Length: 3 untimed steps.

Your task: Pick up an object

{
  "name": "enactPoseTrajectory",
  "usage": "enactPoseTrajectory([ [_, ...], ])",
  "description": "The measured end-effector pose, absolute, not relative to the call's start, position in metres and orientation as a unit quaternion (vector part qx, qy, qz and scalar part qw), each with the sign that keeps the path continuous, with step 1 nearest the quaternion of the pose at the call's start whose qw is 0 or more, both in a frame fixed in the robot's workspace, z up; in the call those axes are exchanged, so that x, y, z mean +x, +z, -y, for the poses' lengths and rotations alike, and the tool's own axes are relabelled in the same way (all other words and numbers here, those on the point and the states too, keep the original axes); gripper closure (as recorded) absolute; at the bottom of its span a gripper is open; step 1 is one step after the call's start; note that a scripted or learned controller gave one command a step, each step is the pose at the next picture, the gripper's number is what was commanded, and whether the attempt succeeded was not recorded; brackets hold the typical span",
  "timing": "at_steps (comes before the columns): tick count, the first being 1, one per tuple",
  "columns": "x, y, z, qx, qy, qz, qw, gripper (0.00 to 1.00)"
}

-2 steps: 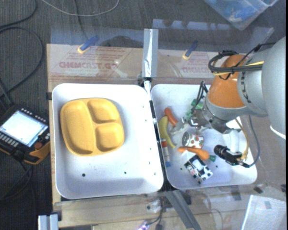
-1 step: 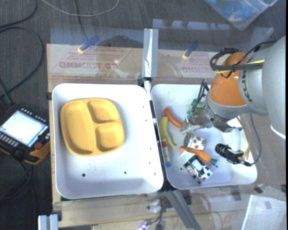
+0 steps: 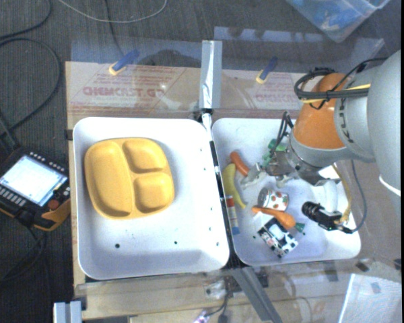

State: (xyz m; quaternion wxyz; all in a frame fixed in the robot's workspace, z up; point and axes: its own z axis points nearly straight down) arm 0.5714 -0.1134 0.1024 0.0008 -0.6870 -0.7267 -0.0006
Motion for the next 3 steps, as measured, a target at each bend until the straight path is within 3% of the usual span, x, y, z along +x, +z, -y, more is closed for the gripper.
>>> enactPoseTrajectory([
  [1,0.5168,0.0906,0.1282,-0.646,-0.0036,0.764,-0.007,0.00],
  [2,0.5182,0.1006,0.1269,-0.645,-0.0052,0.764,-0.008,1.00],
  [3,0.5182,0.1006,0.1269,-0.645,-0.0051,0.764,-0.008,0.00],
])
